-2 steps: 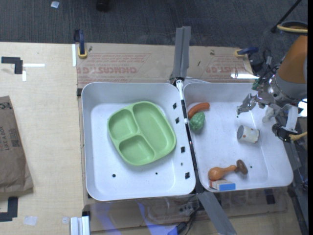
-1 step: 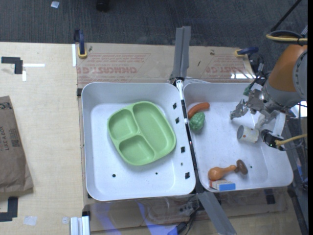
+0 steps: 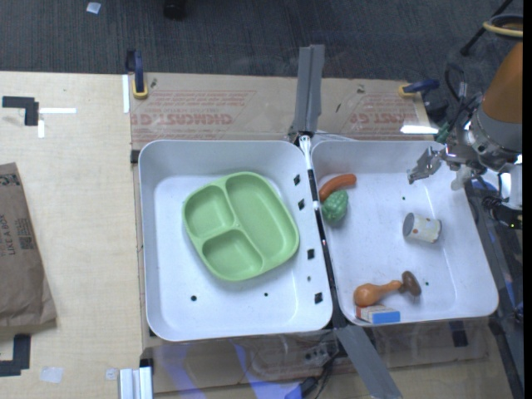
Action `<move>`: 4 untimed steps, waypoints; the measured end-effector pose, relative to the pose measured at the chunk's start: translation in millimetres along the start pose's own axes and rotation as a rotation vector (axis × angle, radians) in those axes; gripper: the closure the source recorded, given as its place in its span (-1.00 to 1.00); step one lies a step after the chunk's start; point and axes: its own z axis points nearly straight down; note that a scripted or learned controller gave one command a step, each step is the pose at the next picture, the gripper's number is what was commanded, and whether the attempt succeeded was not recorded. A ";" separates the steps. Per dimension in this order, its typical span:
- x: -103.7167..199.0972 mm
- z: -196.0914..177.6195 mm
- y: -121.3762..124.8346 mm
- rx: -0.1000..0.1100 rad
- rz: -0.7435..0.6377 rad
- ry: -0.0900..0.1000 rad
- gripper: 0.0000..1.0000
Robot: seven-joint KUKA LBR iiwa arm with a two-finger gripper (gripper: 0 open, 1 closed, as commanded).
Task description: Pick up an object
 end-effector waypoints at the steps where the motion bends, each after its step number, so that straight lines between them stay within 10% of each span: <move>1: 18.4 45.8 -38.5 0.003 -0.046 0.002 -1.00; 4: 0.9 71.9 -33.8 0.004 -0.030 0.005 -1.00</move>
